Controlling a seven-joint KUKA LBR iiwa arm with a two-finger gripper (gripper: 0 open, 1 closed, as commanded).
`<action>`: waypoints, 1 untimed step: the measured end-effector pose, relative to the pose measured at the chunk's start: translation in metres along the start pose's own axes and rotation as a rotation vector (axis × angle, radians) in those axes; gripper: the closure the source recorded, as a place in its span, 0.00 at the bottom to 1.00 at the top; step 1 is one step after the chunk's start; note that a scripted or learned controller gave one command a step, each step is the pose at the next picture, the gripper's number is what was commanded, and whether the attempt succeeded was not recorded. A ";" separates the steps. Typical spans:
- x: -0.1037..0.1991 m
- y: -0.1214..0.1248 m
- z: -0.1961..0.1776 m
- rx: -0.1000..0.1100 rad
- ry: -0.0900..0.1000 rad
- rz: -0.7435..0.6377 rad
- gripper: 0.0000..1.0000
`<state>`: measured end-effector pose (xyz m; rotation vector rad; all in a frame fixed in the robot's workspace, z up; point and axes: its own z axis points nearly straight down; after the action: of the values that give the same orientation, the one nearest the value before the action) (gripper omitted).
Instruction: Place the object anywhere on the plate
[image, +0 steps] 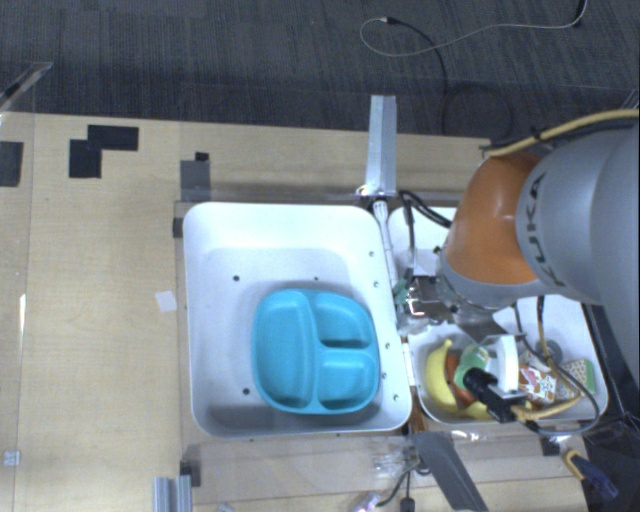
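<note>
The blue plate (316, 351), with three compartments, lies in the left white bin (215, 300) and has nothing on it. My gripper (462, 352) is down in the right bin (425, 405), under the grey and orange wrist, right over a heap of objects. A yellow banana-like object (438, 376) lies at the heap's left, with a red piece (457, 366) and a green piece (474, 357) beside it. The wrist hides how the gripper meets these things.
A patterned red and white packet (545, 384) and a netted item (581, 372) lie at the right of the right bin. A metal divider post (381, 150) stands between the bins at the back. The arm covers most of the right bin.
</note>
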<state>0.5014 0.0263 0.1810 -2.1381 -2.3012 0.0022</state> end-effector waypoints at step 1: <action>-0.001 0.069 -0.028 -0.003 -0.001 -0.242 1.00</action>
<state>0.5699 0.0306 0.2090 -1.8464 -2.5439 0.0000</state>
